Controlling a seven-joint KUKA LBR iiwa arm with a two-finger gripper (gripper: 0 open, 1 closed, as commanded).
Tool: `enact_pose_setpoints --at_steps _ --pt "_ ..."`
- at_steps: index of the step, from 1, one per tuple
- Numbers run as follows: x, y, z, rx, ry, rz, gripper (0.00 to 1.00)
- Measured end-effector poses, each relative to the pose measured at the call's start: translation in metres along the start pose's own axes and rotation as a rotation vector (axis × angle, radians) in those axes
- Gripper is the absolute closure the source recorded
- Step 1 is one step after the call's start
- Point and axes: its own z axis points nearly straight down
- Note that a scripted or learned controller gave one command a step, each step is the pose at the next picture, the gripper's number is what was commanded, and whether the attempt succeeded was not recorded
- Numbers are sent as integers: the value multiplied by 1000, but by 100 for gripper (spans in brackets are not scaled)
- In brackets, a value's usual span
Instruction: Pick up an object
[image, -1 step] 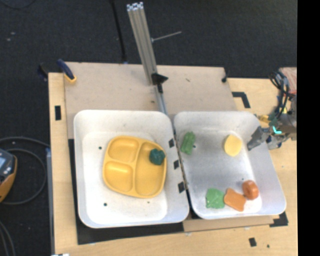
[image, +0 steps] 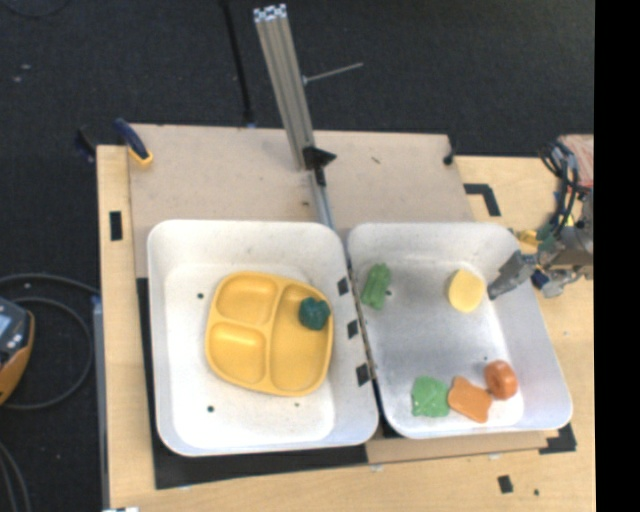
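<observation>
Two white bins sit side by side in the middle of the picture. The left bin (image: 170, 300) has a yellow plate (image: 262, 340) with a small dark green toy (image: 314, 314) on its right part. The right bin (image: 420, 250) has a green block (image: 376, 285) near its left wall, a yellow ball (image: 465, 290) on the upper right, and a green piece (image: 430, 397), an orange piece (image: 469, 400) and a red-orange piece (image: 501, 379) low down. The gripper (image: 505, 277) is at the right, just beside the yellow ball; I cannot tell if it is grasping or let go
</observation>
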Motion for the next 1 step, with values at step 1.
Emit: enact_pose_setpoints --at_steps 1 --pt "7 4 47 4 0 0 0"
